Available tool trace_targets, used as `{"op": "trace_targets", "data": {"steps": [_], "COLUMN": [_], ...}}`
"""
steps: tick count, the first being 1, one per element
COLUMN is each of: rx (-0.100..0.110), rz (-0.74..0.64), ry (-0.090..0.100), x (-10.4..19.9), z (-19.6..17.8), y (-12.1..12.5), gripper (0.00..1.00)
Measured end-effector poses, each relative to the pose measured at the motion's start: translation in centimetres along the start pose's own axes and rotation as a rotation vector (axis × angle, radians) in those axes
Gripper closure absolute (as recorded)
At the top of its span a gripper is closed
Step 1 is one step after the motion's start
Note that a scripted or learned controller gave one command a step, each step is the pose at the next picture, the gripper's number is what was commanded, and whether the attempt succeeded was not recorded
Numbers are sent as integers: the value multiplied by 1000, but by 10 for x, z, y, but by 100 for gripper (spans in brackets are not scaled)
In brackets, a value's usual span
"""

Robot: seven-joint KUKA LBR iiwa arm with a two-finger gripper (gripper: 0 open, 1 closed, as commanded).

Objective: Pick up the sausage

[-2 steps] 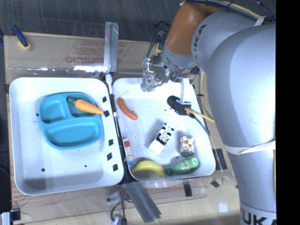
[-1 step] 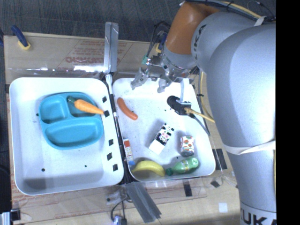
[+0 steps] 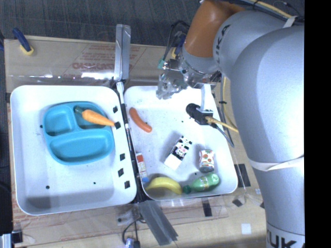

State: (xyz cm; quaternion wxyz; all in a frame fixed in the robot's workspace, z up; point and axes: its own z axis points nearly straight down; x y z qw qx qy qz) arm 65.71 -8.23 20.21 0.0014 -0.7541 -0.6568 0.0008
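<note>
Sausage [image 3: 140, 120] in right bin [image 3: 222, 161] | arm bent over far rim | jaws [image 3: 166, 89] state unclear

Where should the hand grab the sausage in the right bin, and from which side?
Probably at the sausage's middle, coming straight down from above. It lies flat on the right bin's floor, slanting from upper left to lower right, so the fingers should close across its narrow width. Its left end sits close to the bin wall, which leaves little room there.
</note>
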Motion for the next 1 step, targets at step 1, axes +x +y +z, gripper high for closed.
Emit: {"op": "trace_targets", "data": {"steps": [1], "rx": [0], "rz": [0], "ry": [0], "x": [0], "z": [0], "y": [0], "gripper": [0]}}
